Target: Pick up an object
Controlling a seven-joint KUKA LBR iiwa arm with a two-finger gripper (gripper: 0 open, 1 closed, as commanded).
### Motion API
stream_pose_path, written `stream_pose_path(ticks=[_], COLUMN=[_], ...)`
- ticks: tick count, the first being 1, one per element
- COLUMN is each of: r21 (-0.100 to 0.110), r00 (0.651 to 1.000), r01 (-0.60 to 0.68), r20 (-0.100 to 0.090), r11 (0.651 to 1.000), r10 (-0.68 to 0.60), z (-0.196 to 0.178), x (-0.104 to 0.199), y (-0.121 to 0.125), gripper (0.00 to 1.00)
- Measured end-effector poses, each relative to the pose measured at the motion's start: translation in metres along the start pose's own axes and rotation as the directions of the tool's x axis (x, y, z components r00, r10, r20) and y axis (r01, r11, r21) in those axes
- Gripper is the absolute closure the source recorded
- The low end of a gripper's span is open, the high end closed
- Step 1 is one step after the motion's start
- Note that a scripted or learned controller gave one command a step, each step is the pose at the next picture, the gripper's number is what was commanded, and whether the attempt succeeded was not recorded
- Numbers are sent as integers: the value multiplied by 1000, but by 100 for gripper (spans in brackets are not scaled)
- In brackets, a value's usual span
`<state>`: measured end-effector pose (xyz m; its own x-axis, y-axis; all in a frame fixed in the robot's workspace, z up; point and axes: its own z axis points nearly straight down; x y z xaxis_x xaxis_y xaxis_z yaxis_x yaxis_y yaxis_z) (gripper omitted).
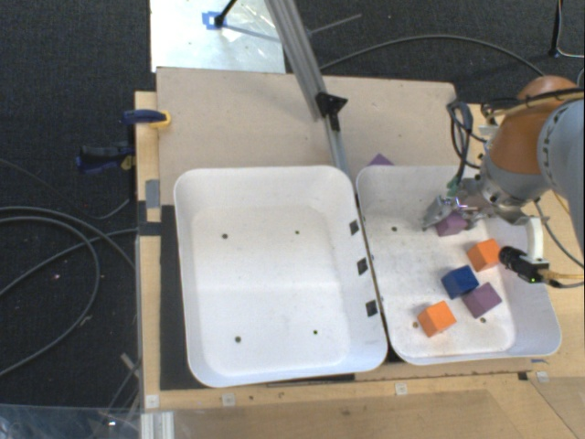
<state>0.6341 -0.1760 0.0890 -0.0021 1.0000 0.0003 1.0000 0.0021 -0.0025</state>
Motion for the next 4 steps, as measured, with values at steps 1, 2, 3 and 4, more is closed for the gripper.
stream_pose_path(ticks=[1, 2, 3, 4], r21=[-12, 1, -8, -10], r00=[1000, 1000, 1000, 1000], r01=[8, -3, 3, 7], r20=[0, 2, 3, -1], r11=[1000, 1000, 1000, 1000], r10=[-8, 3, -3, -7], z=[-70, 2, -13, -64], x=[55, 7, 9, 56], y=[13, 19, 22, 35], gripper=[0, 0, 100, 100])
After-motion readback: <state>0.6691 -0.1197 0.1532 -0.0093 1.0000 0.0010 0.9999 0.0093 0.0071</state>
